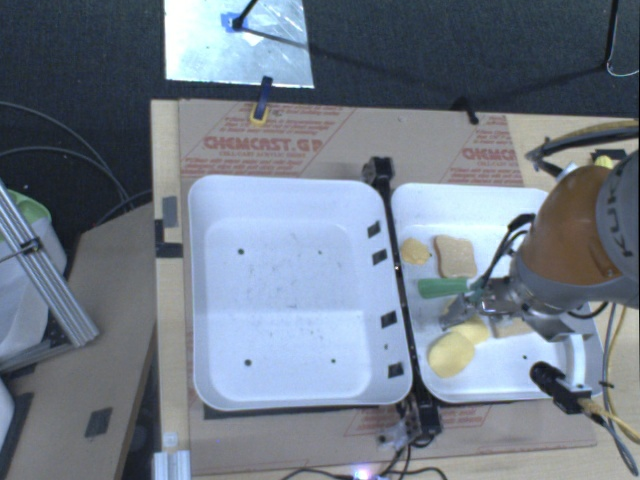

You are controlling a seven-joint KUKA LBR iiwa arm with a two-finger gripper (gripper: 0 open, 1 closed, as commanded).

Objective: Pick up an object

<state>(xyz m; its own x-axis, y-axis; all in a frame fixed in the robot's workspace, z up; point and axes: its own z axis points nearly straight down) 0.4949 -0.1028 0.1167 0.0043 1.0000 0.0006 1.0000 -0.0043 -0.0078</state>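
- The worktop [330, 128] carries two shallow white bins side by side, the left bin [290, 288] and the right bin [480, 198].
- The arm [575, 238], grey with an orange band, reaches in from the right and hangs over the right bin.
- The claw [462, 308] sits low in the middle of the right bin; whether it is apart or together cannot be told.
- A yellow rounded piece [452, 353] lies just below the claw, near the bin's front wall, seemingly touching its tip.
- A tan bread-like slice [456, 256] lies above the claw, near but apart from it.
- A green stick-shaped piece [440, 288] lies just left of the claw, right beside it.
- A small yellow piece [414, 253] rests by the bin's left wall, beside the slice.
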